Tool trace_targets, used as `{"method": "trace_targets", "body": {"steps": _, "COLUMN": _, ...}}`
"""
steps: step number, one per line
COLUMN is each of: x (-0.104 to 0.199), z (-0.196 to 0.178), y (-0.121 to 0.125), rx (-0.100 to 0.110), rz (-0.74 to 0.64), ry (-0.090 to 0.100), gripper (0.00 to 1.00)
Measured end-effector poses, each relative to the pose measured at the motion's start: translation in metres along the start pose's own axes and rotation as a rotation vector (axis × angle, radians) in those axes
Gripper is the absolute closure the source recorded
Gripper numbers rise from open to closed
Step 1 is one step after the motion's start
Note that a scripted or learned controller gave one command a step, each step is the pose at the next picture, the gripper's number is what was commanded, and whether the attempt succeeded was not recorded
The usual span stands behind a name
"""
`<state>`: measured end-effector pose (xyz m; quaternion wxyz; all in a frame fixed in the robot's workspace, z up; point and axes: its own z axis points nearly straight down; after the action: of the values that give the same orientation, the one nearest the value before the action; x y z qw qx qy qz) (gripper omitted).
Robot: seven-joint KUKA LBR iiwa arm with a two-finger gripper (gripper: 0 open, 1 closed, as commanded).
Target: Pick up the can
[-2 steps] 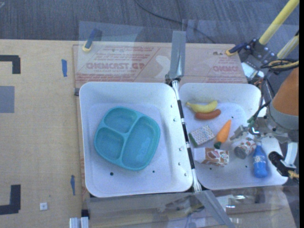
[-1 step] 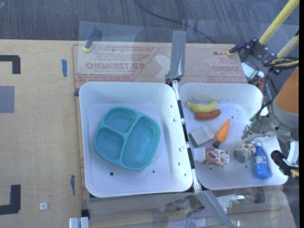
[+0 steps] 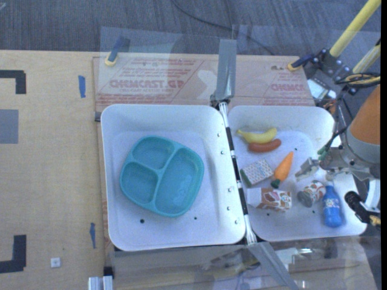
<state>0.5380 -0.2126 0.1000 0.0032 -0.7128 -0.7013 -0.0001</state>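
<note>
Gripper point(image 3: 306, 168) is seen low over the right bin point(image 3: 302, 115), fingers spread apart with nothing between them, just above and left of the can point(image 3: 312, 193). Can is found lying on its side on the bin floor, just beside the blue bottle point(image 3: 331, 207) to its right and near the small carton point(image 3: 276, 199) to its left. Carrot point(image 3: 283, 167), banana point(image 3: 256, 134), and sausage point(image 3: 264, 145) are noted farther left. Teal divided plate point(image 3: 161, 175) is seated in the left bin point(image 3: 121, 125)
</note>
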Motion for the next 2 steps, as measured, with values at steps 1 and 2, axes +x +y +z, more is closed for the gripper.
{"method": "trace_targets", "body": {"steps": 1, "x": 0.007, "z": 0.0125, "y": -0.0317, "rx": -0.016, "rz": 0.082, "ry": -0.004, "gripper": 0.0}}
{"method": "trace_targets", "body": {"steps": 2, "x": 0.0043, "z": 0.0043, "y": -0.0314, "rx": -0.017, "rz": 0.088, "ry": -0.004, "gripper": 1.0}}
